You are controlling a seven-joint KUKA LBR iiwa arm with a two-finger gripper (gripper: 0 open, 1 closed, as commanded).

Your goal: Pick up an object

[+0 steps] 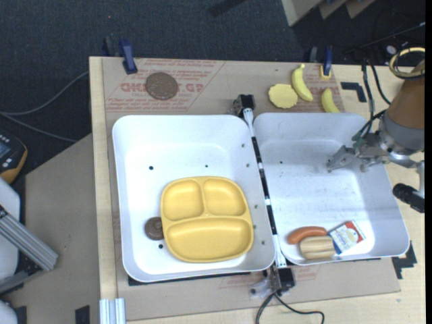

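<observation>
We see the gripper [339,159] over the right bin [307,130], its 2 fingers spread apart with nothing between them. Well below the jaws lie a hot dog [307,235], a bun [316,248] and a small carton [347,236].

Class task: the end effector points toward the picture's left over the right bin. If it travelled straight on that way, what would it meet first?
The end effector would probably cross bare floor of the right bin and meet the rim beside the left bin first, though its height is unclear.
</observation>
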